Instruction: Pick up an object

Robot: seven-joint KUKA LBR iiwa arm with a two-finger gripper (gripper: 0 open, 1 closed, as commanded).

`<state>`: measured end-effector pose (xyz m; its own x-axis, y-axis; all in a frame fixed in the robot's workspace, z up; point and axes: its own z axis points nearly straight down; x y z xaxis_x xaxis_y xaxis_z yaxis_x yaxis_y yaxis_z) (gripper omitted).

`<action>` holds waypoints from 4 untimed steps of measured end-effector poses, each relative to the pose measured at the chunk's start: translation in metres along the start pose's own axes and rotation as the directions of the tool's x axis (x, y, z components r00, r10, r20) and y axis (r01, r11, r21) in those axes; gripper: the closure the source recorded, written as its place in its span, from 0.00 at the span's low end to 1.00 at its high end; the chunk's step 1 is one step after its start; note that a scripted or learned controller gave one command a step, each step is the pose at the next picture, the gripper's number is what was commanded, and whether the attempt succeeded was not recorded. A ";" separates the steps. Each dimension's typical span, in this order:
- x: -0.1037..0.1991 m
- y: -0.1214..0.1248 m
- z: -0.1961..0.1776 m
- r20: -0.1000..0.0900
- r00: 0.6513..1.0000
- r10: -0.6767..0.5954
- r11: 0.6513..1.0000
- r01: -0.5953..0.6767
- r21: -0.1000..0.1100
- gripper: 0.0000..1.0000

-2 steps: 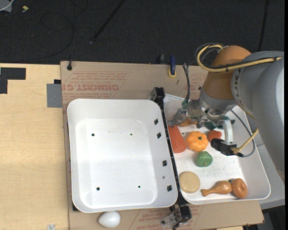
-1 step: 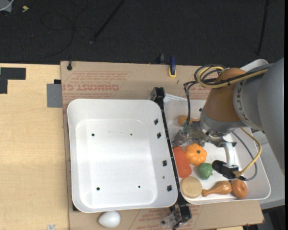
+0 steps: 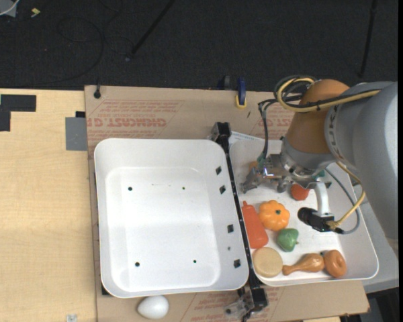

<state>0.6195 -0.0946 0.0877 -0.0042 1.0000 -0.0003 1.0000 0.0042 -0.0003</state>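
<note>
Dark floor lies behind the wooden worktop (image 3: 33,200), which carries two white bins. At 9 o'clock is the left bin (image 3: 162,154). At 3 o'clock is the right bin (image 3: 363,263), with a small pumpkin (image 3: 275,215), an orange block (image 3: 254,228), a green piece (image 3: 288,239), a tan disc (image 3: 268,261) and a brown gourd (image 3: 317,263). Above them hangs the gripper (image 3: 274,173); whether it is spread or pressed together, I cannot tell. A white egg (image 3: 152,307) lies at 6 o'clock on the worktop.
</note>
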 end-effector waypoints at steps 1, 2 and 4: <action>-0.039 -0.009 0.000 0.001 1.000 0.005 1.000 -0.005 0.003 0.00; -0.039 -0.009 -0.010 -0.002 1.000 0.008 1.000 -0.008 0.004 1.00; -0.038 -0.044 0.000 -0.001 1.000 0.005 1.000 -0.005 0.006 1.00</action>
<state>0.5757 -0.1328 0.0877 0.0013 1.0000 0.0009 1.0000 -0.0013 -0.0063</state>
